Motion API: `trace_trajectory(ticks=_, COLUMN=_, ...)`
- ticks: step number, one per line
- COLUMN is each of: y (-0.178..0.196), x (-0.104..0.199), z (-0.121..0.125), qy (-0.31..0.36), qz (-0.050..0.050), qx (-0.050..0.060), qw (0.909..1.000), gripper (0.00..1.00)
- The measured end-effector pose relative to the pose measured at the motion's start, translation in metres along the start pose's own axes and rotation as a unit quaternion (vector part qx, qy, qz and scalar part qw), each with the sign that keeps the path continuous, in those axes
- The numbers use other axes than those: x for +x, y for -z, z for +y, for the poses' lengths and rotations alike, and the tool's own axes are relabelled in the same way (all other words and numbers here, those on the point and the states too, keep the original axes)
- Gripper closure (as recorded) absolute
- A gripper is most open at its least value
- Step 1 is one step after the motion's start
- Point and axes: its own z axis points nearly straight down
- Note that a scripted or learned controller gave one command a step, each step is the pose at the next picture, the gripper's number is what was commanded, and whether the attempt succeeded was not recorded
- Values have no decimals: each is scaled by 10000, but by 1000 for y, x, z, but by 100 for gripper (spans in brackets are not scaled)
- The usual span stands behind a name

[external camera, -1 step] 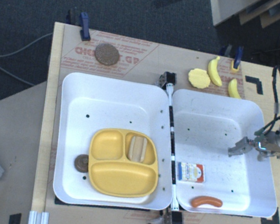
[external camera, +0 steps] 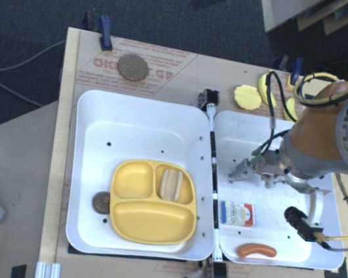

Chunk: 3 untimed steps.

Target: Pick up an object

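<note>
My gripper [external camera: 251, 178] hangs over the upper left part of the right bin [external camera: 325, 261], with its grey fingers spread open and nothing between them. Below it, a small white packet [external camera: 238, 214] with blue and red print lies on the bin floor. An orange-red sausage [external camera: 256, 251] rests near the bin's front edge. In the left bin [external camera: 97, 121] sits a yellow divided plate [external camera: 147, 217] with a beige bread piece [external camera: 170, 184] in its upper right compartment. A brown disc [external camera: 102, 202] lies against the plate's left side.
The grey arm with its orange band [external camera: 315, 133] covers the right bin's far right part, and a black connector [external camera: 299, 221] sticks out below it. A brown disc [external camera: 133, 66] and yellow pieces [external camera: 248, 97] lie on the cardboard behind the bins. Cables loop near the arm.
</note>
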Motion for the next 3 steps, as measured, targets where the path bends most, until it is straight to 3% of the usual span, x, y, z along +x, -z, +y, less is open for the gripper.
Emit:
trace_trajectory(ticks=1, y=-35, x=-2, z=-42, qy=-56, qz=-11, qx=15, qw=10000, gripper=0)
trace_trajectory(ticks=2, y=-23, x=-3, z=-39, qy=-53, qz=-26, qx=-31, qw=10000, gripper=100)
trace_trajectory(ticks=3, y=-23, x=-3, z=-39, qy=-54, qz=-25, qx=-25, qw=10000, gripper=0)
